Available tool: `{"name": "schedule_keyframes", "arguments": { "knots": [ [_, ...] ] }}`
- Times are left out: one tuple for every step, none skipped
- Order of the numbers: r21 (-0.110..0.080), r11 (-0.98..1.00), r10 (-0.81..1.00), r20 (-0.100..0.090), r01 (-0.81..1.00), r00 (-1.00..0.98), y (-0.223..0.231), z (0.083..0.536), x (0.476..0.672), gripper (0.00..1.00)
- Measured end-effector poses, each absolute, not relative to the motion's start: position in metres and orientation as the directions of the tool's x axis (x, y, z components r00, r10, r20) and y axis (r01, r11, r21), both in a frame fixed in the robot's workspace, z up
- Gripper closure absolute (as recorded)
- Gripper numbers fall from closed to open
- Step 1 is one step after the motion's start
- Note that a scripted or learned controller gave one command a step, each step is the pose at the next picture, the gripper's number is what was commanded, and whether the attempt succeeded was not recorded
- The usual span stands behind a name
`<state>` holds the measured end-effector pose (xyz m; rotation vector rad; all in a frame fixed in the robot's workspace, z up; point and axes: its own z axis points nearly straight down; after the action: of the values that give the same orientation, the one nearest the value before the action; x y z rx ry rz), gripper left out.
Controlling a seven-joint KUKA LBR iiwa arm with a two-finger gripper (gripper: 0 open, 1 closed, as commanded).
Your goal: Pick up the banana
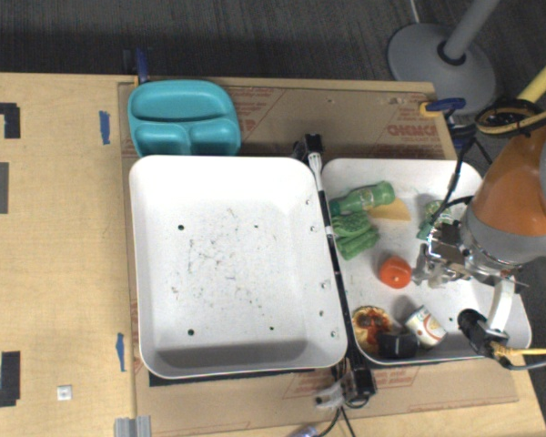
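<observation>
No plain banana shape stands out in the right bin (491,173). The closest match is a yellowish item mottled with red-brown (370,320) at the bin's front left corner; what it is I cannot tell. My gripper (436,265) hangs low over the middle of the right bin, just right of an orange-red ball-like fruit (395,272) and above a small white can (427,327). The arm's orange band and grey wrist (514,209) cover the bin's right part.
A green bottle (364,197), a green leafy piece (356,235) and a pale yellow wedge (392,210) lie at the right bin's back left. A black object (399,344) sits by the can. The left bin (155,244) adjoins it; a teal tray (183,116) lies behind.
</observation>
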<state>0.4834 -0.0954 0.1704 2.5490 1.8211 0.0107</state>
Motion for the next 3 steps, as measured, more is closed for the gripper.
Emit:
{"name": "schedule_keyframes", "arguments": {
  "knots": [
    [0.013,-0.323,0.946,0.000,0.946,0.323,-0.095,0.180,0.484,1.00],
    [0.015,-0.323,0.947,0.000,0.946,0.323,-0.095,0.190,0.485,1.00],
    [-0.003,-0.142,0.990,0.001,0.990,0.142,0.014,0.184,0.479,1.00]
  ]
}}
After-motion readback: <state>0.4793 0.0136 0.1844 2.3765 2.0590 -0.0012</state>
